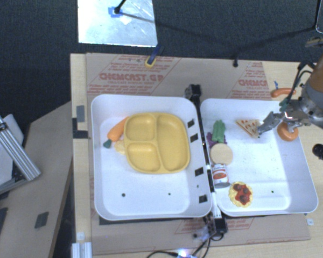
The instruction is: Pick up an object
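The right bin holds a triangular pizza slice near its far side. By its left wall lie a green vegetable, a round beige bun and a small can with a red label. A dish of spaghetti with red sauce lies near the front. My gripper hangs low over the far right part of this bin, just right of the pizza slice and pointing toward it. An orange round object sits just right of the gripper, by the bin's right wall.
The left bin holds a yellow divided plate with an orange carrot at its left edge. A black hinge strip runs between the two bins. The grey arm comes in over the right bin's far right corner.
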You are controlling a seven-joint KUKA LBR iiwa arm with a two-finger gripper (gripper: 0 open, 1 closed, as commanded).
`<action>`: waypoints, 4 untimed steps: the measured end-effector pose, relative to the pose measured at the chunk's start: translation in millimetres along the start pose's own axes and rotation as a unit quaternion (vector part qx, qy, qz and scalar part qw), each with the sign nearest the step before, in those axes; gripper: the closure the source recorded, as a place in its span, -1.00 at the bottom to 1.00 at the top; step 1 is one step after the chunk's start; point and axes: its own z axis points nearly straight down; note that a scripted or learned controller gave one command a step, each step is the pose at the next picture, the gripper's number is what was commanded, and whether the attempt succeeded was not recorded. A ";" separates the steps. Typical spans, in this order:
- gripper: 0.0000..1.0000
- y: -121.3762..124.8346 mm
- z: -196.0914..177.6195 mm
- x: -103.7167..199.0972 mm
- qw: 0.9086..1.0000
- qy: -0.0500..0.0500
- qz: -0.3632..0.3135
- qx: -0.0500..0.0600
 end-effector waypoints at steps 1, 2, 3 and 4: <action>-1.00 2.7 -6.0 0.1 1.000 -0.001 -0.001 -0.006; -1.00 6.7 56.2 -0.6 1.000 -0.001 0.000 -0.003; -1.00 4.4 113.8 -0.4 1.000 -0.001 -0.001 -0.007; -1.00 6.6 114.0 -1.0 1.000 -0.002 -0.001 -0.008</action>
